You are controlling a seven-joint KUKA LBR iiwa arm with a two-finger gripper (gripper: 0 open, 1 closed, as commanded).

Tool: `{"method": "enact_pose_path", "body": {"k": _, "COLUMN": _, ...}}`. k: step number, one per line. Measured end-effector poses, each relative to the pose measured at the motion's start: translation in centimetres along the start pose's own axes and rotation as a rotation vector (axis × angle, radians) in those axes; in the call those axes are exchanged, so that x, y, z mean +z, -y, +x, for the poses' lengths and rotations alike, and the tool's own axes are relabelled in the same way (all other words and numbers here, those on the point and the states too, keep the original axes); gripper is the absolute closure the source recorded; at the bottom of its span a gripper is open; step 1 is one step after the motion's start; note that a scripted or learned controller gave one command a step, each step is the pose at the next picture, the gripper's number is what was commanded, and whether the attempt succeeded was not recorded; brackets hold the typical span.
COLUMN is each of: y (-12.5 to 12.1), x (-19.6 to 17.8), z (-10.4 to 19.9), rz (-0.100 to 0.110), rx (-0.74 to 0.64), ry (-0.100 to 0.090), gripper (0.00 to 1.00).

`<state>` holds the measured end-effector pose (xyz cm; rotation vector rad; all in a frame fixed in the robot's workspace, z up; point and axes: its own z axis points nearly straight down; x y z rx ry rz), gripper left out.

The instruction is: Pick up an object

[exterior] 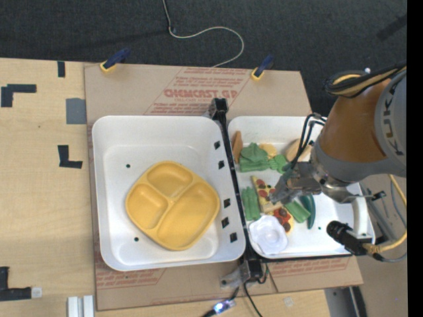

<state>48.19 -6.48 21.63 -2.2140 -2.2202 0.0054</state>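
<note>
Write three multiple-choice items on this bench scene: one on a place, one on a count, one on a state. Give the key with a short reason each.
1. Where does the yellow plate lie?
A. In the left bin
B. In the right bin
C. On the cardboard outside the bins

2. How many compartments does the yellow plate have?
A. Two
B. Three
C. Five

3. Where is the gripper now?
A. Over the left bin
B. Raised over the dark floor
C. Low among the toy food in the right bin

Key:
1 A, it lies on the left bin's floor.
2 B, ridges divide it into three sections.
3 C, it sits by the green pieces and the pizza slice.
</note>
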Motion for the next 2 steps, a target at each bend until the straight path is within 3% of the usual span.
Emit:
{"method": "enact_pose_path", "body": {"k": 1, "y": -0.8, "x": 0.3, "z": 0.4, "rz": -0.004, "rx": 0.001, "ry": 0.002, "gripper": 1.0}}
{"method": "enact_pose_path", "body": {"k": 2, "y": 0.2, "x": -1.4, "z": 0.0, "rz": -0.006, "rx": 0.003, "ry": 0.002, "gripper": 1.0}}
